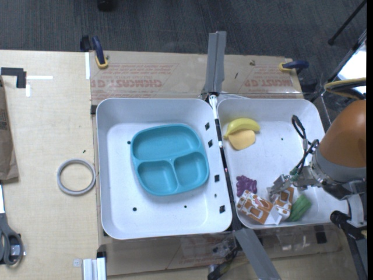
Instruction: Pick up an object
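Down in the near right corner of the right bin [317, 118], an orange-and-white carton [284, 200] lies against a second one [256, 207], with a green piece [300, 207] just beside it and a purple cluster [246, 185] to their left. The gripper [287, 182] sits low right over that carton, though I cannot tell whether its claw is apart or clamped. A yellow banana [242, 125] and a yellow-orange lump [242, 139] rest at the bin's far side, and a blue divided plate [169, 158] lies in the left bin [111, 156].
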Available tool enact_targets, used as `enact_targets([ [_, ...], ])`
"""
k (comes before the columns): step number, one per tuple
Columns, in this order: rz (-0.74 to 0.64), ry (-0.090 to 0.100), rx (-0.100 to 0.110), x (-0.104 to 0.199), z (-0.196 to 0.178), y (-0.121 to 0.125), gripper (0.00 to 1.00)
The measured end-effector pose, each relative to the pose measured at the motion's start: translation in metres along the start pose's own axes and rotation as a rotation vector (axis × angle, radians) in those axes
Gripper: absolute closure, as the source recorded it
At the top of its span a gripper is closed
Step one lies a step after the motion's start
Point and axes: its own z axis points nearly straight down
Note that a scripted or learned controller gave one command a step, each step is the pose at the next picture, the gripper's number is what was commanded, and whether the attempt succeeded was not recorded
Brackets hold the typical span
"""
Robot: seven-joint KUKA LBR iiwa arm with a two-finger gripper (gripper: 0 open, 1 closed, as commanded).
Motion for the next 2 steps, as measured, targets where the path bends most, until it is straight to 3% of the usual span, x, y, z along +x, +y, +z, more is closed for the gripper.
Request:
enact_targets([
  [1, 0.005, 0.0, 0.0, -0.002, -0.006, 0.001, 1.0],
  [2, 0.049, -0.003, 0.003, 0.07, -0.108, 0.022, 1.0],
])
